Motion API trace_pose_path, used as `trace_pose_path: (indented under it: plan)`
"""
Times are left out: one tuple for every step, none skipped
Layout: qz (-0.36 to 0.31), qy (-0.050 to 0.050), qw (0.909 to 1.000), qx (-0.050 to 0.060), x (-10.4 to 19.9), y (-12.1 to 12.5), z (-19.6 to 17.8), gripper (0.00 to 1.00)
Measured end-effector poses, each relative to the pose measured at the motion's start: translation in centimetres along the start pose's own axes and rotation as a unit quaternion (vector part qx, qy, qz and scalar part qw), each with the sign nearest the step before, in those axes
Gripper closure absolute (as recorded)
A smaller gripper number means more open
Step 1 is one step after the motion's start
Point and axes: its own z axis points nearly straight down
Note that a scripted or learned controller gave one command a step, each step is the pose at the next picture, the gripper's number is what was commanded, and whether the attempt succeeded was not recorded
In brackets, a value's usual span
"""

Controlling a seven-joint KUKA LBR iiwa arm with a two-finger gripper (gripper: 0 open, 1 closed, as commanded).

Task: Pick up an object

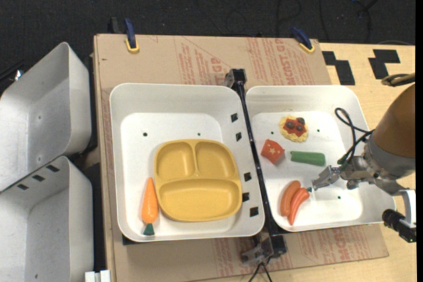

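Camera view gives you two white bins: the left bin (pixel 125 142) carries one yellow tray (pixel 197 180) and one carrot (pixel 150 203); the right bin (pixel 350 211) four toys, with the end effector (pixel 322 179), fingers unreadable, beside the orange-red peppers (pixel 294 199).

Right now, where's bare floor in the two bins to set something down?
Left bin: a strip behind the yellow tray; the carrot lies close along its left. Right bin: the near-right corner under the gripper, and the back-left corner. Crowded mid-bin: tart, red block, green piece, chili.
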Motion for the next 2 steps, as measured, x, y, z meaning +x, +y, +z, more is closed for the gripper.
trace_pose_path:
  plan:
    - [0.000,-0.001,1.0000,-0.002,0.0,0.2,-1.3,1.00]
    - [-0.002,-0.002,1.0000,-0.005,0.1,-0.3,-7.5,1.00]
